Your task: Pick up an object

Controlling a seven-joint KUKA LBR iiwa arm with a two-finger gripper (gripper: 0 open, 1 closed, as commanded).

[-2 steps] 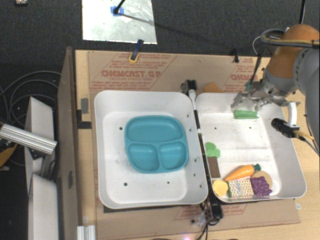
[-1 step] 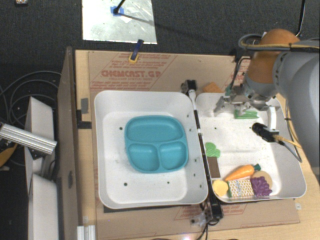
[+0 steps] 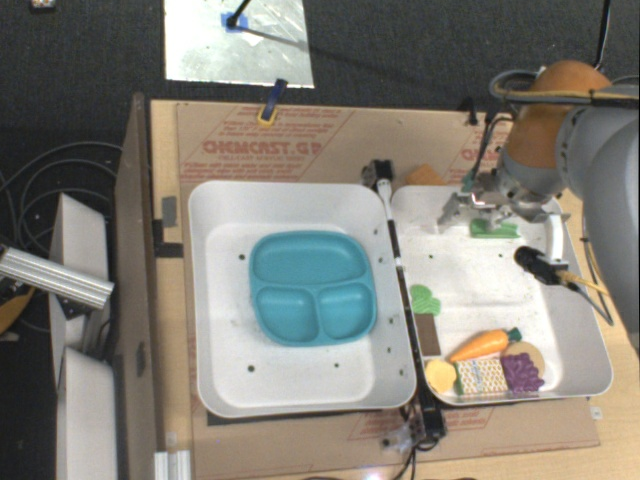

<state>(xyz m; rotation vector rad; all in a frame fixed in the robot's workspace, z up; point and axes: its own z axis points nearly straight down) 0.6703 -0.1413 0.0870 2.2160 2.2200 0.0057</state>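
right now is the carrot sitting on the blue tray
No, the carrot lies in the right bin, while the blue tray sits in the left bin.

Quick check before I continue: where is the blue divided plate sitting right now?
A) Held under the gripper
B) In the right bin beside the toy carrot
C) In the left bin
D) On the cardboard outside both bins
C: the blue divided plate lies flat in the middle of the left bin, while the toy carrot and the gripper are over in the right bin.
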